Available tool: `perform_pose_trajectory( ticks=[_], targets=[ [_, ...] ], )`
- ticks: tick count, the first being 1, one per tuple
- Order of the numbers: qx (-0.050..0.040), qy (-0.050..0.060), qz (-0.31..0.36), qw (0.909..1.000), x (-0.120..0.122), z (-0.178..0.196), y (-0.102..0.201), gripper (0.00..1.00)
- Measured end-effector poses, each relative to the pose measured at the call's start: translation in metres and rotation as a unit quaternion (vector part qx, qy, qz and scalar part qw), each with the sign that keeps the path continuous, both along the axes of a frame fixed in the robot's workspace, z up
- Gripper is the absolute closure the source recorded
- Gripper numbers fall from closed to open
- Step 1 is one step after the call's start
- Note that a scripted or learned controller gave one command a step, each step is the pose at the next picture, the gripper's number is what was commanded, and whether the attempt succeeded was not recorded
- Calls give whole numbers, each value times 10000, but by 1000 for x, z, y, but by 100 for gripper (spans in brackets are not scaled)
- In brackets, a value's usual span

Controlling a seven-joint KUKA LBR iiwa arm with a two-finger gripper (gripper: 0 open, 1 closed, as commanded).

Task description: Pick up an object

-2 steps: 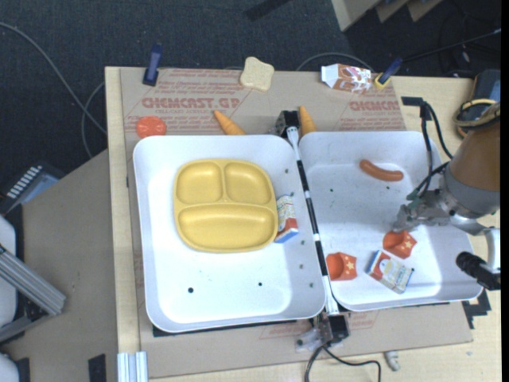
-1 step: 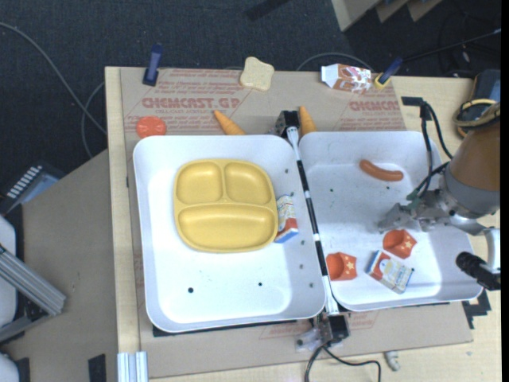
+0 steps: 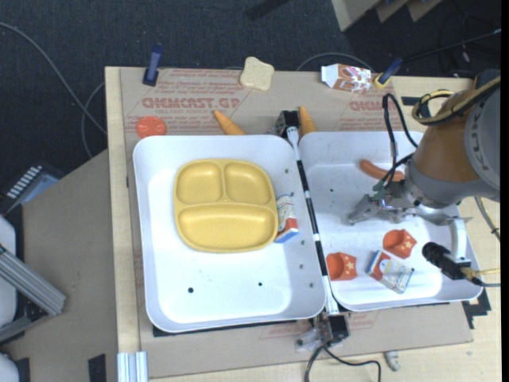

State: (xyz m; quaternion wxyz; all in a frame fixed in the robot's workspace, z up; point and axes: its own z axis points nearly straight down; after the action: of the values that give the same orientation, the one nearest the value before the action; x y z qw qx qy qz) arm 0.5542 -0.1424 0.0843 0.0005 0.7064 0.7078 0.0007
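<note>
My tool [image 3: 367, 209] hangs low in the right bin [image 3: 334, 165], fingers spread, grasping nothing. An orange block [image 3: 399, 243] lies just beside it, a red block [image 3: 342, 266] near.

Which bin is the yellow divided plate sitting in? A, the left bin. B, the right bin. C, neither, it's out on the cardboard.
A: the yellow divided plate lies inside the left bin, while the right bin holds small red items.
</note>
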Motion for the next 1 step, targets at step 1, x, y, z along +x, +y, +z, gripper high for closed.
perform_pose_trajectory(
  ticks=[1],
  targets=[
    [-2, 19, -17, 10000, -45, 0, -42, 0]
  ],
)
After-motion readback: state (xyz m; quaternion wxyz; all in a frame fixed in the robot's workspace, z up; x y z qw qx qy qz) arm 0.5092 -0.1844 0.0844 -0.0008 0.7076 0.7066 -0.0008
